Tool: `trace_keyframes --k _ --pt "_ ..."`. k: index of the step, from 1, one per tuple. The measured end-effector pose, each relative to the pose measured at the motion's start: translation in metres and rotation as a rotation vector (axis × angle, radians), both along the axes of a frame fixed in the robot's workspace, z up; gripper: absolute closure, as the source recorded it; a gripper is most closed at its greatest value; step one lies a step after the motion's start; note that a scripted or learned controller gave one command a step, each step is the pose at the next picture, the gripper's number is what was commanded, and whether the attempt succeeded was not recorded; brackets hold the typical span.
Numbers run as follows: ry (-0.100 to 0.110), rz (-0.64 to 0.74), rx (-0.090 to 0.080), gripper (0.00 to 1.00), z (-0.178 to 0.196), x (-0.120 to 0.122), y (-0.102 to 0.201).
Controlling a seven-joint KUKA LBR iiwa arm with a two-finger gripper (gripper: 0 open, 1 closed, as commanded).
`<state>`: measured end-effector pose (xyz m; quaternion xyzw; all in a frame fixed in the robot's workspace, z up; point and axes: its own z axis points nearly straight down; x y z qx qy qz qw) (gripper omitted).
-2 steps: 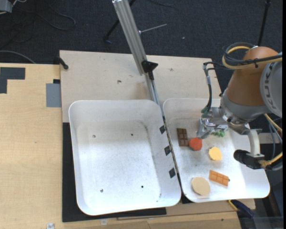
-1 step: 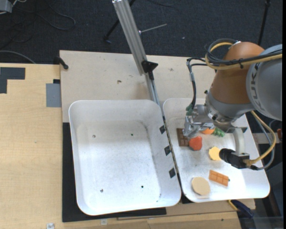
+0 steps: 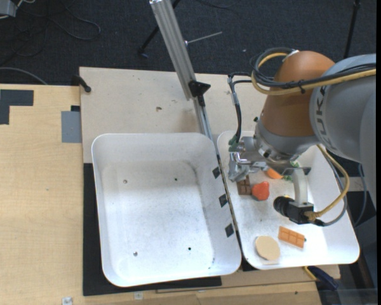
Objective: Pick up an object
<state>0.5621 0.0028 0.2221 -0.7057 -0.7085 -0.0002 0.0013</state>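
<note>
Gripper [image 3: 243,170] low in right bin [image 3: 343,246], over brown block [image 3: 244,187] beside red piece [image 3: 261,191]; finger state impossible to tell. Nothing visibly lifted yet.

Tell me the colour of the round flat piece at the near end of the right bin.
Pale tan or beige disc, seen in the camera view.

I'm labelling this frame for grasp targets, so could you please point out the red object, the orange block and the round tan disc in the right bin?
red object [image 3: 261,191], camera view, its top face.
orange block [image 3: 291,236], camera view, centre of its upper face.
round tan disc [image 3: 267,248], camera view, middle of its flat top.
</note>
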Motion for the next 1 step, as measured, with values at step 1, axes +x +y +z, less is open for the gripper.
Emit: trace_keyframes --k 1 --pt "0.0 -0.001 -0.002 1.0 0.0126 -0.0022 0.0498"
